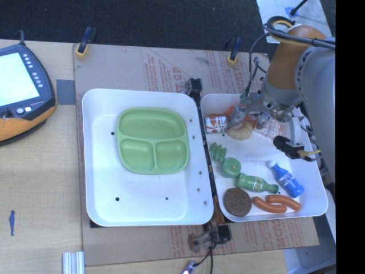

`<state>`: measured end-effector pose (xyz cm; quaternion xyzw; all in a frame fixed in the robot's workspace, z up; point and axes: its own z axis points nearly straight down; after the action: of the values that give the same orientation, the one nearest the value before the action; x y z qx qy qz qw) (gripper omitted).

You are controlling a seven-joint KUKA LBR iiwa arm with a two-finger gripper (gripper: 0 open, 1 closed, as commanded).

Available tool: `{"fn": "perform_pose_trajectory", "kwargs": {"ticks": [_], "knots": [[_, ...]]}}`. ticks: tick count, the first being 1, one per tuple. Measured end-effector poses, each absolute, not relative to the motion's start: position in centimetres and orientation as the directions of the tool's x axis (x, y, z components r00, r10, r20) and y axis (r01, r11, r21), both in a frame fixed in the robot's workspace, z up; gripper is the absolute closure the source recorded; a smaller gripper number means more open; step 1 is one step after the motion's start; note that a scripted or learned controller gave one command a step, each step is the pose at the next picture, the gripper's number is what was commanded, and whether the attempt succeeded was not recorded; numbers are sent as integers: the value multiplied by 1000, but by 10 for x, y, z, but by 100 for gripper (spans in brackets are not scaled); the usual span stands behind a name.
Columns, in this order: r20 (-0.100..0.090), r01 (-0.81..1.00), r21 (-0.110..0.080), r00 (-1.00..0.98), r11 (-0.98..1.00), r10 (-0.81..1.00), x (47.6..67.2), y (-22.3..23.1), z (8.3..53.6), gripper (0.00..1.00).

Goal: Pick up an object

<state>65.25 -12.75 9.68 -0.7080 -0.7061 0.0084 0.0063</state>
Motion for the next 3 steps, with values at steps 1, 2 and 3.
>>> {"fn": "perform_pose_trajectory", "kwargs": {"ticks": [1,2,3], "knots": [[8,1000,-23,0,1,1000,653,-142,92,0],[-1,1000,-4,-2,2,1000,594,-184,92,0],[0,1000,-14,-4,4,1000,654,-169,102,0]]}}
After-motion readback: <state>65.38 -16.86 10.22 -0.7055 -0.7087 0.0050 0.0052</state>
